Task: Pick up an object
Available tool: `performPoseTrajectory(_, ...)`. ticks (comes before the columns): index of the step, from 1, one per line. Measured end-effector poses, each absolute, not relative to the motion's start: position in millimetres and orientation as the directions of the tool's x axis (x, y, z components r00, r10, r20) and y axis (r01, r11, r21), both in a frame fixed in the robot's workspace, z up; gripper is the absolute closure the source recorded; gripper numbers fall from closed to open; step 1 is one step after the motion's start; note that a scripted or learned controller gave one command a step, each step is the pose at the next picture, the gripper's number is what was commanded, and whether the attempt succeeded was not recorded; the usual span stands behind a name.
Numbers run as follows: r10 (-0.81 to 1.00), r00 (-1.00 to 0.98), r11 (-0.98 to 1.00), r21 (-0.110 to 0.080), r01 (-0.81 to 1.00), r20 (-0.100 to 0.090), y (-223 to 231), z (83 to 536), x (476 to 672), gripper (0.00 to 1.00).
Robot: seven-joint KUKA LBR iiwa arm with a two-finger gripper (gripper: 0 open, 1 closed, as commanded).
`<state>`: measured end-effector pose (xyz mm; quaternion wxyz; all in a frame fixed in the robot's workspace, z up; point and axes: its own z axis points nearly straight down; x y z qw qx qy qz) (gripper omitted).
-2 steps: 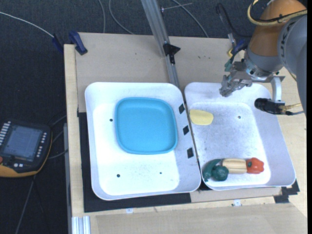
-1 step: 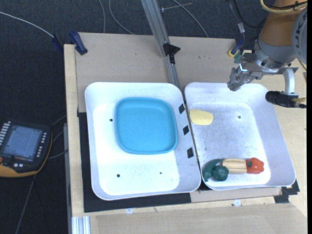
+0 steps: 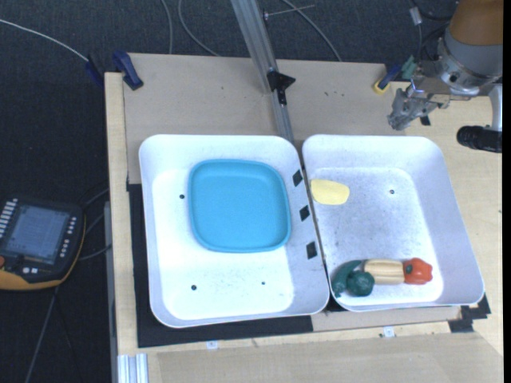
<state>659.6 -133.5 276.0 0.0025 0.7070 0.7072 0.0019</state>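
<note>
Hovering above the right bin's [image 3: 447,174] far rim, gripper [image 3: 403,118] carried nothing; finger state could not be told. Yellow piece [image 3: 329,191], green [image 3: 354,282], tan [image 3: 383,271], possibly tomato [image 3: 417,271] lay inside. Left bin [image 3: 160,214]: blue plate [image 3: 239,206].

My gripper [image 3: 406,108] is a small grey metal piece with dull, brushed-looking surfaces and dark gaps between its parts. Just above it sits my wrist [image 3: 467,58], a pale grey rounded housing with a lighter ring, and above that runs my orange band [image 3: 481,14], a broad, smooth tan-orange collar. A thin dark cable [image 3: 409,2] trails off beside the wrist, up and to the left of the gripper.
</note>
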Motion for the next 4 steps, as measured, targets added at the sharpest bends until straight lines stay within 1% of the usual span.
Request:
performPoseTrajectory(1,1.0,-0.003,0.003,0.001,1.0,0.001,-83.8,280.1,660.6,1.0)
performPoseTrajectory(2,1.0,-0.004,0.004,0.0,1.0,0.001,-25.9,264.8,655.8,1.0)
performPoseTrajectory(3,1.0,-0.004,0.004,-0.001,1.0,0.001,21.9,248.3,656.6,1.0)
performPoseTrajectory(4,1.0,-0.004,0.004,0.0,1.0,0.001,82.1,246.6,664.1,1.0)
